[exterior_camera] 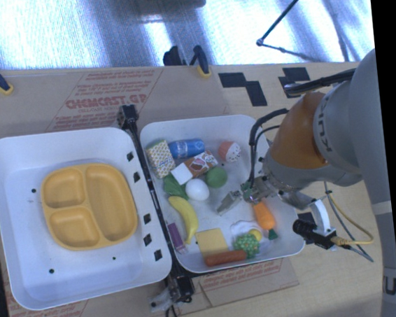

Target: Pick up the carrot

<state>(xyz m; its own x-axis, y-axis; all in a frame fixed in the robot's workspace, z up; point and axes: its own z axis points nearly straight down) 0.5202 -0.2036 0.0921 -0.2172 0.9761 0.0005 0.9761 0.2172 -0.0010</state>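
Arm: grey, with the orange band above the wrist; it enters from the right edge of the counter [52, 106] and bends down over the right edge of the right bin [278, 255].
Pincer [236, 198]: low inside the right bin, pointing left; two metallic fingers [227, 202] show with a small gap between them, slightly parted, with nothing seen between them.
Carrot [264, 216]: orange with a green end, lying in the right bin near its front right corner, just beside the pincer and below the wrist; contact cannot be told.
Front edge of right bin: a red sausage [224, 258], a yellow block [211, 241], green grapes [246, 243].
Middle of right bin: a banana [186, 217], a white ball [197, 189], a green round fruit [217, 177].
Far edge of right bin: a blue can [187, 148], a small carton [160, 157].
Left bin [29, 291]: holds a yellow divided tray [89, 204], well apart from the pincer.
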